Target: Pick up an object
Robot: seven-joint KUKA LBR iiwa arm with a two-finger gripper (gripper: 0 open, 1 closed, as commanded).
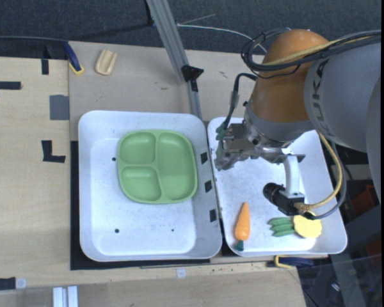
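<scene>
- A small tan block (105, 62) lay on the bare bench (25, 171), well up and left of both bins.
- Left bin (96, 235) held a green divided plate (158, 166), flat, set toward the bin's upper middle.
- A grey metal post (173, 43) slanted down from the top edge and ended near the gap between the bins.
- Right bin (329, 238): a toy carrot (242, 221) lay near the front left corner, orange tip pointing away from the front rim, green stub toward it.
- Just right of the carrot, a green pod-like piece (281, 226) touched a yellow piece (307, 227); both sat by the front rim.
- The arm (345, 94) came in from the right, its orange band (288, 75) bulking over the right bin's back half, wrist turned downward.
- The gripper (229, 151) hung over the right bin's back left area, close to the dividing wall, well apart from the carrot.
- Fingers: could not tell how far apart they stood, too dark and cluttered. Nothing made out between them.
- A black fitting with a white bracket (285, 194) stuck out below the wrist, above the green and yellow pieces.
</scene>
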